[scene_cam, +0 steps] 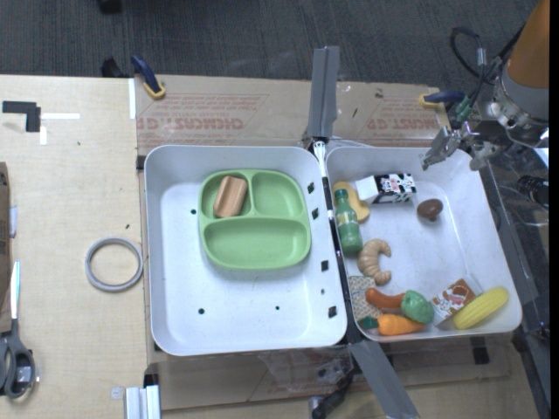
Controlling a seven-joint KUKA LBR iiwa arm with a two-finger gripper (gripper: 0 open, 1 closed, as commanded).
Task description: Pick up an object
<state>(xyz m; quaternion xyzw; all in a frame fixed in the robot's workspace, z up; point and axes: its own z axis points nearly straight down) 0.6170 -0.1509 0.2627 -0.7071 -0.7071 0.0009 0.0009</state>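
Observation:
My gripper [455, 159] hangs over the back right corner of the right bin [500, 234], open, with nothing between its fingers. Below it in that bin lie a black-and-white carton [393, 188], a brown round piece [429, 209], a green bottle [348, 225] and a croissant [376, 259]. Along the bin's front edge sit a carrot [384, 299], a green pepper [417, 307], a second carrot [395, 325], a snack packet [453, 298] and a corn cob [481, 308].
The left bin [170, 260] holds a green divided plate [258, 243] with a brown bread roll [230, 196] in its back left compartment. A tape ring [113, 263] and scissors [14, 362] lie on the bench at the left. A metal divider bar [324, 90] stands between the bins.

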